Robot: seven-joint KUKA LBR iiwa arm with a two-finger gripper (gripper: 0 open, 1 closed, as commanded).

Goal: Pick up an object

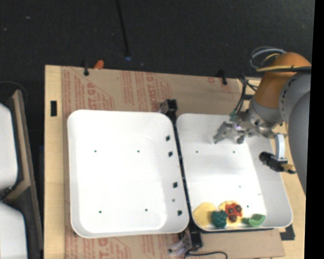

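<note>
- Camera view, looking down at a slant on a bench (53, 164) that bears two shallow white bins side by side.
- The left bin (122, 173) is white, with a few small dark dots on its floor.
- The right bin (230, 172) holds a small cluster of objects along its near edge, toward the near right corner.
- In that cluster lies a pale yellow round piece (203, 213), with a dark teal object (218, 219) touching its right side.
- A red object (233, 210) sits just beside the teal one, and a green object (255, 219) lies to its right, nearest the corner.
- The grey arm, with its orange band (272, 83), reaches in over the right bin's far right corner.
- The gripper (229, 134) hangs above the far part of the right bin, well apart from the cluster; its two fingers are spread, with nothing between them.
</note>
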